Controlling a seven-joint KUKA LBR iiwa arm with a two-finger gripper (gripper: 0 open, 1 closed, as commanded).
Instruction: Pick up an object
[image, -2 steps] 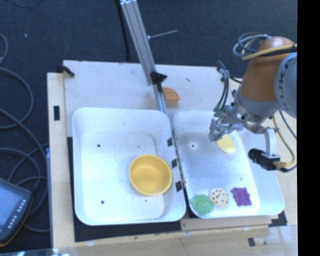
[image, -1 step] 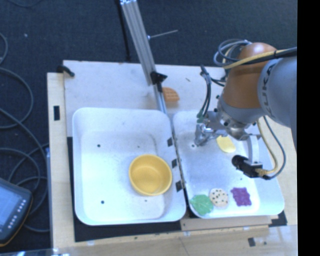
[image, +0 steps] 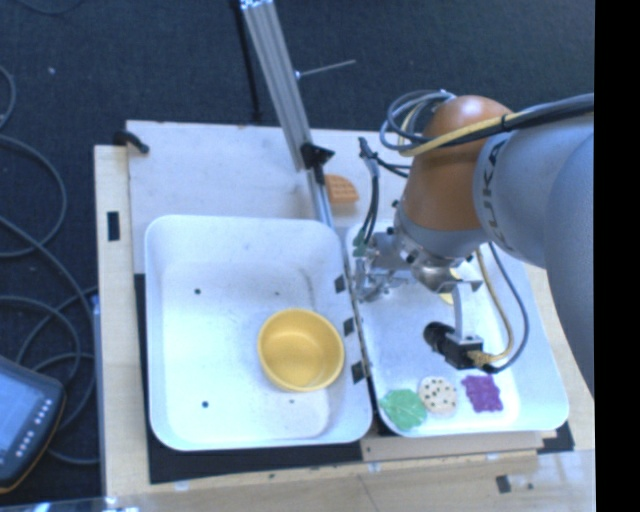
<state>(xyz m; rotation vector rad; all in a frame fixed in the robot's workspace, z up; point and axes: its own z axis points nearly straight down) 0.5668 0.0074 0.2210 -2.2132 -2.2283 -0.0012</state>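
Over by the divider between the two bins is where the tool (image: 372, 280) sits, at the far left corner of the right bin (image: 530, 392), pretty much up against the wall it shares with the left bin (image: 200, 330). It's a tangle of metal bits and hoses from this angle, so honestly I can't tell how far open it is, and I can't make out anything held in it.

Stuff that could be picked: a yellow bowl (image: 300, 348) sits upright in the left bin, toward the near right part, close to that shared wall. In the right bin three small things are lined up along the near edge: a green piece (image: 403, 407), a pale round speckled piece (image: 437, 395) just beside it, and a purple piece (image: 484, 393) on the right. All three are well clear of the tool.

Clutter-wise, the arm (image: 520, 190) with its orange band looms over the far half of the right bin and hides that part of the floor. A slanted metal rail (image: 285, 90) comes down to the far corner where the bins meet, and a small orange thing (image: 342, 190) lies on the worktop (image: 200, 170) right behind it. Cables (image: 30, 200) and a screen (image: 25, 420) are off to the left on the floor.
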